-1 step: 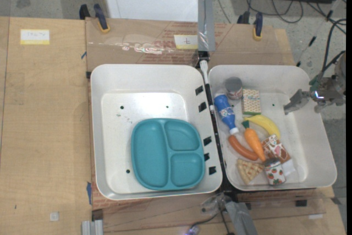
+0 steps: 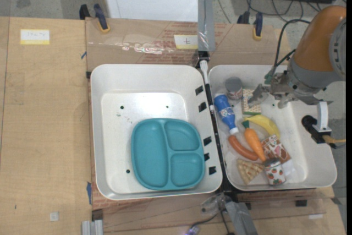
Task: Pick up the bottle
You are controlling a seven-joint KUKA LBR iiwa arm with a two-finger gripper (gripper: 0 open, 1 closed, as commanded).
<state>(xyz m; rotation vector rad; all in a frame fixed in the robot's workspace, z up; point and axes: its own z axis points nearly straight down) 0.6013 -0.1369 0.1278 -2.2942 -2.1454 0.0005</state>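
Blue plastic with a white cap marks your target: the bottle (image 2: 225,111) lies on its side in the right bin (image 2: 322,173), close against that bin's left wall and toward its far half. Its long axis runs from the blue base at the far-left down to the white cap at the near-right, the cap ending beside the carrot (image 2: 254,143) and the sausage (image 2: 242,147). Your jaws (image 2: 263,89) sit over the far middle of the same bin, near a small carton (image 2: 252,100); whether they are apart or together you cannot tell from this angle. The bottle therefore lies to their left and slightly nearer the counter's front edge, with a grey can (image 2: 234,86) just beyond it. You would likely need to shift left and turn the jaws across the bottle's axis.
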